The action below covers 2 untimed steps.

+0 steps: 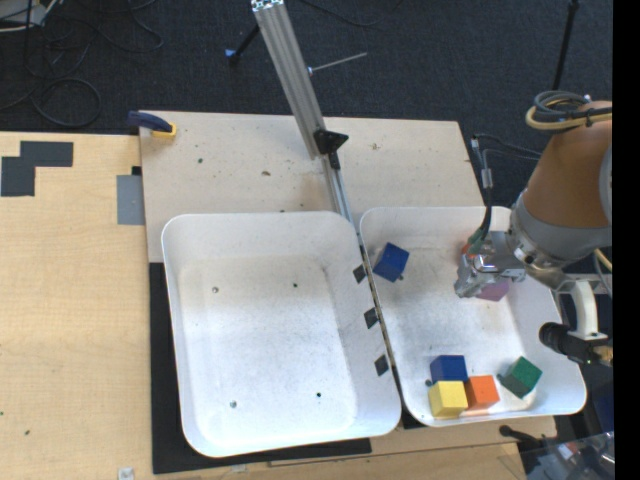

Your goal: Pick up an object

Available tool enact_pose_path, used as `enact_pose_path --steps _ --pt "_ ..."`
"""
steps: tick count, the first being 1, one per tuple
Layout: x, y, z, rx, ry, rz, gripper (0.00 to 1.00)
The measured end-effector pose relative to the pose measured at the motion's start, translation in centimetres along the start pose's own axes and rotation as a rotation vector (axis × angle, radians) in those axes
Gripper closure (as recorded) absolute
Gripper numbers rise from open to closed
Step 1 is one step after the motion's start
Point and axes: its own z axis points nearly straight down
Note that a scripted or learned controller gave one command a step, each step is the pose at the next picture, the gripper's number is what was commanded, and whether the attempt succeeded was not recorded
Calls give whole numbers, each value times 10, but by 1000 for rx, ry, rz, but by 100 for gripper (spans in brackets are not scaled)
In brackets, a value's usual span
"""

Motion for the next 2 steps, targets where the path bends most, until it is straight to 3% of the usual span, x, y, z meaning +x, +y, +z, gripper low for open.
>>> enact_pose_path --steps 1,2 --pt "49 20 9 -1 -1 0 100" --pt "100 41 -6 -3 0 -1 100"
